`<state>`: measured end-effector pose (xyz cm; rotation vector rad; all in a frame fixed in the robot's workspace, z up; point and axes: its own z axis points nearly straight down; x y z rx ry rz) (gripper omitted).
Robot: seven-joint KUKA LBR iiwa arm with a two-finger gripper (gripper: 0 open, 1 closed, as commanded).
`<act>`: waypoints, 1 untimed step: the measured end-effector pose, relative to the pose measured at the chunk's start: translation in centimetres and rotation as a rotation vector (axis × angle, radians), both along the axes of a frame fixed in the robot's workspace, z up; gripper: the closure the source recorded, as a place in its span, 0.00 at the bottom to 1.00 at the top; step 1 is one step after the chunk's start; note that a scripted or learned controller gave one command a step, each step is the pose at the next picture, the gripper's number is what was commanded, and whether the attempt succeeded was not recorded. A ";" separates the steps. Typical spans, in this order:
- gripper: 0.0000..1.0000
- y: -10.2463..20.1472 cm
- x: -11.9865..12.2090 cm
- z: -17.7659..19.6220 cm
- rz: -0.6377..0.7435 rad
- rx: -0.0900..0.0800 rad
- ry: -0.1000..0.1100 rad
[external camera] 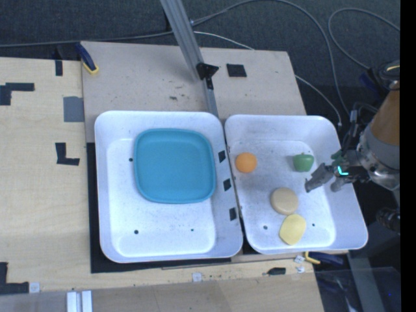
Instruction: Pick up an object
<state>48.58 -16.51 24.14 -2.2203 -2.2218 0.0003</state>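
Gripper [327, 177] hovering at right bin [325, 127] right side, fingers spread, holding nothing. Nearest object: green piece [303, 162], just left. Advice: centre over it, descend straight, close gently.

In the right bin [325, 135] lie an orange ball [246, 163]; a green piece [302, 162]; a beige round [285, 201]; a yellow lump [293, 229] just below it.

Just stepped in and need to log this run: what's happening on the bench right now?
A robot arm reaches in from the right, its hand over the right bin, near a green piece. It holds nothing yet. An orange ball, a beige round and a yellow piece lie there too. The left bin holds a blue plate.
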 end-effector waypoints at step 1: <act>0.00 0.0 0.0 0.0 0.000 0.000 0.000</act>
